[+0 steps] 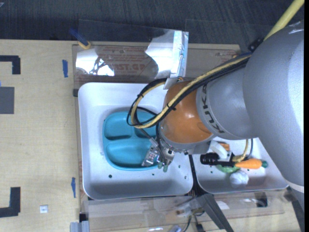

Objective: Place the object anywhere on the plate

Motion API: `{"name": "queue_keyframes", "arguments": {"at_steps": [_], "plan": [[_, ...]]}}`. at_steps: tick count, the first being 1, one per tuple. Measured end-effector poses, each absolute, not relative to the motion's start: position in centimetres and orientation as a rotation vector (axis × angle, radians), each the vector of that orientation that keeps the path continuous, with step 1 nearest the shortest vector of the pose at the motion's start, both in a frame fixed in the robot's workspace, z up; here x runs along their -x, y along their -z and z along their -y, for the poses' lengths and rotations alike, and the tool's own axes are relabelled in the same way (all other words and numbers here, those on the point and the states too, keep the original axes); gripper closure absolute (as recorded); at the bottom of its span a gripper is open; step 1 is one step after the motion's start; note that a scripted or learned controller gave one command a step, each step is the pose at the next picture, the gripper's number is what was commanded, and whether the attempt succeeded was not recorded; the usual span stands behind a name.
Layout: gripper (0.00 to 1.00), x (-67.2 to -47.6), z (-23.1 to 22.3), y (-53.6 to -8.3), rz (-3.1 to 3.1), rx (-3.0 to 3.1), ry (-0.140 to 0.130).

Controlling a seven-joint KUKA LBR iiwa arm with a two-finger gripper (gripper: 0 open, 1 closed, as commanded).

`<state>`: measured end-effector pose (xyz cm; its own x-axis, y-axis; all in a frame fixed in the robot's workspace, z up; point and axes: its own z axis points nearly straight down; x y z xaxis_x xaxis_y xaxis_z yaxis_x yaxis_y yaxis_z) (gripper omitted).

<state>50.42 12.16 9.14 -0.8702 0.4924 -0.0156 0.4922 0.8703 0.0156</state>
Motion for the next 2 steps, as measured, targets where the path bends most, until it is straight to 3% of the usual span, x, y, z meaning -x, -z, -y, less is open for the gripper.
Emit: {"name": "queue_keyframes", "arguments": {"at_steps": [1,2], "plan": [[1.0,-49.0,-9.6,-9.3,-3.007,-0.801,-0.026],[1.0,-52.7,-4.8,-18.3,-3.112,-0.4,-0.001]]}}
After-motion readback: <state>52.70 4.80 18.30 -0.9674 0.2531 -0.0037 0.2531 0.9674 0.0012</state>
